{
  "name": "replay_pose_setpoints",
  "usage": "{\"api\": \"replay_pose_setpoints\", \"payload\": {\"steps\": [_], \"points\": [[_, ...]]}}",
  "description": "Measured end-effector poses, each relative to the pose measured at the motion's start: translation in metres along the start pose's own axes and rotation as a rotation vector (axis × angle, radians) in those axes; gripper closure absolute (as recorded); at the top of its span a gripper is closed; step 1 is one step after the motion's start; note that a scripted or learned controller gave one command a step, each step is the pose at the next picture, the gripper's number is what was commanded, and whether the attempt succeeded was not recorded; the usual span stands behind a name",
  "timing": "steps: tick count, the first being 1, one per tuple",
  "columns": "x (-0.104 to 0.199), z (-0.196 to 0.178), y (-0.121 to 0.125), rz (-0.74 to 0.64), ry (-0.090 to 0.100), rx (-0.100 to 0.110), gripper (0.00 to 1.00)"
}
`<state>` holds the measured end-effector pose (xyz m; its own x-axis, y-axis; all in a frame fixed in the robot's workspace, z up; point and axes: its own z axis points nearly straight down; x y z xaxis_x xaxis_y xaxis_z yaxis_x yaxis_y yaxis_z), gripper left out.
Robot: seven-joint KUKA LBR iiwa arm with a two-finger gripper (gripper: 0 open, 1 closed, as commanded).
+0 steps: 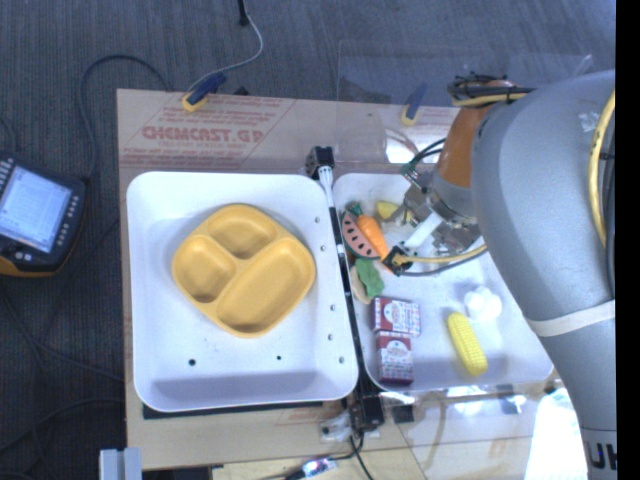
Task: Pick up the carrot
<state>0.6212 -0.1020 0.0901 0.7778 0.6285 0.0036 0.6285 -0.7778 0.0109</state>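
On the worktop [200, 128], two shallow white bins side by side. In the right bin [440, 373], near its far left corner: the carrot [373, 234], orange, lying aslant and free on the bin floor, touching a watermelon slice [351, 230] set along the left wall. Just beyond the carrot, toward the far edge, a small yellow piece [388, 209]. On the carrot's near side, against the same left wall, a green leafy piece [370, 278]. Further toward the near edge, a red carton [397, 315] and, just in front of it, a second red carton [396, 356]. Closer to the right wall, a corn cob [466, 342], with a small white lump [484, 303] just beyond it. Over the far half of this bin, the hand [428, 216], close beside the carrot on its right; impossible to tell whether clenched or released. In the left bin [160, 368], at its middle, a yellow divided plate [243, 268], well apart from the carrot. Off the worktop's left edge, on the floor, a handheld screen unit [35, 213].
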Motion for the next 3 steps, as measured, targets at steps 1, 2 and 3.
{"api": "replay_pose_setpoints", "payload": {"steps": [1,2,3], "points": [[-0.029,-0.001,-0.014,0.375,0.003,0.0,0.0],[-0.03,-0.01,-0.014,0.371,-0.006,0.004,1.0],[-0.022,-0.098,-0.123,0.379,-0.003,0.016,1.0]]}}
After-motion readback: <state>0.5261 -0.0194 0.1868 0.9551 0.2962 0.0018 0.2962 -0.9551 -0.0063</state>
